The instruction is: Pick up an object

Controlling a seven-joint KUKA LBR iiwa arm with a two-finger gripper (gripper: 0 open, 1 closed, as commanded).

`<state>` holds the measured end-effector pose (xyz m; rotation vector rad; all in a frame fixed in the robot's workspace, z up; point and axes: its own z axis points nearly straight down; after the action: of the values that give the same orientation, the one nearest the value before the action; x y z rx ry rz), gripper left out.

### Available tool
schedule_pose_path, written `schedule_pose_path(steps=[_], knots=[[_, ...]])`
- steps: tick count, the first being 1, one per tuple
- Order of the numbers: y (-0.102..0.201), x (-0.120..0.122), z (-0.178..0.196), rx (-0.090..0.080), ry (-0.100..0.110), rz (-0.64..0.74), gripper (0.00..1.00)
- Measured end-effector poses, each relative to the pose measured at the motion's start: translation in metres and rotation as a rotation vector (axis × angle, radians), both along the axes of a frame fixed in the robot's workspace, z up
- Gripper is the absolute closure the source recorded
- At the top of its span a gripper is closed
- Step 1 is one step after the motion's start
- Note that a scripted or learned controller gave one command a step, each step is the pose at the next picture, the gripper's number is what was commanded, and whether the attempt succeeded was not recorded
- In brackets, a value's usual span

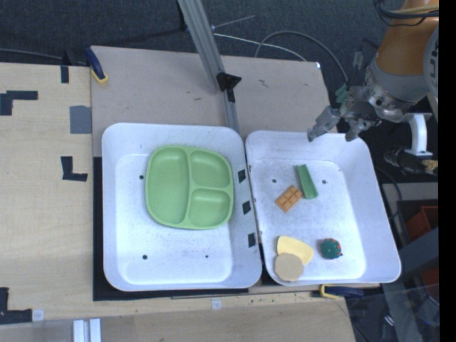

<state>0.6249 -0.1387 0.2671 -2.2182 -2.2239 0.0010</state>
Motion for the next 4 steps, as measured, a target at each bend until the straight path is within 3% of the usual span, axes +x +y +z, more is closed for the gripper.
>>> schedule_pose_path(steps=[1, 2, 4], knots=[[0.000, 0.000, 0.000, 0.000, 0.000, 0.000, 0.00], [-0.005, 0.000, -0.063, 0.000, 0.007, -0.002, 0.00], [-0.008, 0.000, -0.153, -0.001, 0.005, 0.000, 0.00]])
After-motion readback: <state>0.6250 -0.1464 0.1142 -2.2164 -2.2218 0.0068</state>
